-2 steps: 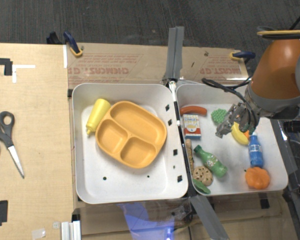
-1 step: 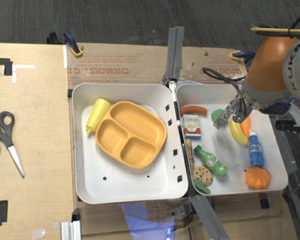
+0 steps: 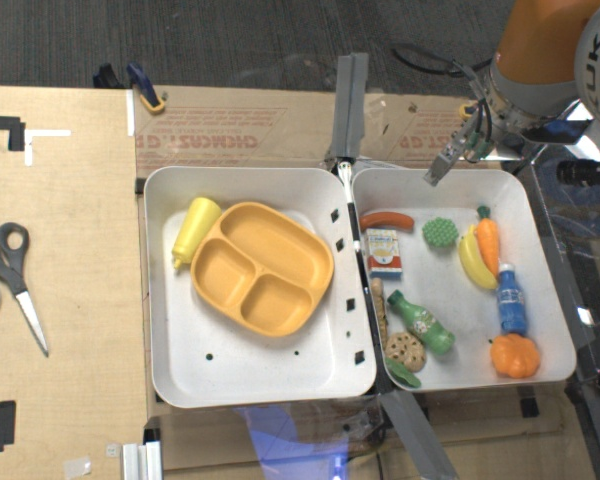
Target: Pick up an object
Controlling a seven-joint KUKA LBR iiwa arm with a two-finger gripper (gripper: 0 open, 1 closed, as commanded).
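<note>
Two shallow white plastic bins sit side by side on a bench, seen from above at a slant. Behind them lies a strip of brown cardboard (image 3: 240,128) with red printed lettering that appears reversed and is too faint to read.

The left bin (image 3: 170,363) holds a smooth, yellow-orange plastic tray (image 3: 263,266) with three compartments and rounded corners. A pale yellow bottle (image 3: 194,229) rests against its upper left edge.

The right bin (image 3: 540,238) holds small toy foods: a red sausage (image 3: 387,221), a small red and white carton (image 3: 383,250) with print too small to read, a bumpy green ball (image 3: 440,232), a yellow banana (image 3: 473,261) touching an orange carrot (image 3: 489,243), a blue bottle (image 3: 511,302) with a white label, an orange pumpkin-like fruit (image 3: 515,356), a green bottle (image 3: 421,323) lying tilted, and a speckled cookie (image 3: 403,348).

The grey and orange arm (image 3: 545,28) enters from the upper right. Its gripper (image 3: 450,158) hangs over the far rim of the right bin, holding nothing; whether its fingers are apart or together cannot be told.

On the wooden table to the left lie grey-handled scissors (image 3: 10,278).
</note>
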